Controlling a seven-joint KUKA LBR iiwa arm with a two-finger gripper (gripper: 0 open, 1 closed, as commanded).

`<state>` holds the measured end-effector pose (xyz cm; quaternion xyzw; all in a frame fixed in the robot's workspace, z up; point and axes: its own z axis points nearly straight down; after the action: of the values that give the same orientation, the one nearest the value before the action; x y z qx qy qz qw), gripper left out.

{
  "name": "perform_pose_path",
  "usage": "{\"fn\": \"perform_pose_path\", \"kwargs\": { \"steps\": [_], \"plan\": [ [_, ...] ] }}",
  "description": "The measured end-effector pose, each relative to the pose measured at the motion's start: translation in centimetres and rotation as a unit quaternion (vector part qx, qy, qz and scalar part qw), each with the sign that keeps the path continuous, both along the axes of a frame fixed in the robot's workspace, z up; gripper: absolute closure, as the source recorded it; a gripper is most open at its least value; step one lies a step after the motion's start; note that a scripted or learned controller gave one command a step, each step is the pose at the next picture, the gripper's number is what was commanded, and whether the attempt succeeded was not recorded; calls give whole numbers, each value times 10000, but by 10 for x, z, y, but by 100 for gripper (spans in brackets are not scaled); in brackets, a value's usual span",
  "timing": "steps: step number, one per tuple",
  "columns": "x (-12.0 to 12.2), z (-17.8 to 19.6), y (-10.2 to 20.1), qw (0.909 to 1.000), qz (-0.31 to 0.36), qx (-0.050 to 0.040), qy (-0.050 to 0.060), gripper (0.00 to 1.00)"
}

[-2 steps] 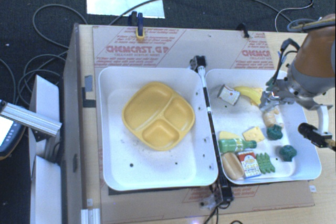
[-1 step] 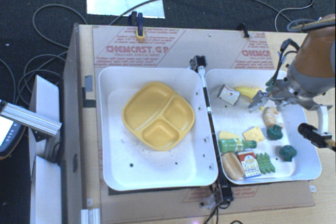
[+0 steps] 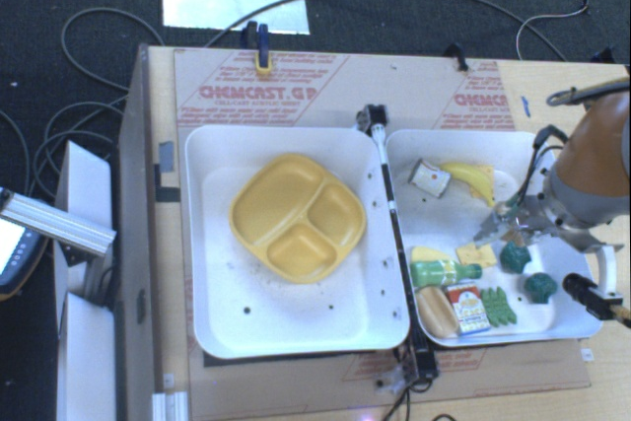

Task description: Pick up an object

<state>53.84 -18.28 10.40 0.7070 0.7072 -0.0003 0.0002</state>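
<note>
A robotics lab: cables [image 3: 94,20] strewn around the bench [image 3: 296,79].

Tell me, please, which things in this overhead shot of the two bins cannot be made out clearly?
- Gripper, camera view: too blurred to read its fingers.
- The arm: cut off by the right edge.
- Small white object beside the banana: too small to identify.
- Red packet: label too small to read.
- Two dark green items and: too small to name.
</note>
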Motion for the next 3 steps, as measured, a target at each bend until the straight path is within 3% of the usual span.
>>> {"fn": "perform_pose_path", "kwargs": {
  "steps": [1, 2, 3],
  "plan": [
    [-20, -13, -23, 10000, 12, 0, -80, 0],
    [-17, 1, -24, 9999, 12, -18, -128, 100],
    [103, -6, 34, 9999, 21, -12, -133, 100]
  ]
}}
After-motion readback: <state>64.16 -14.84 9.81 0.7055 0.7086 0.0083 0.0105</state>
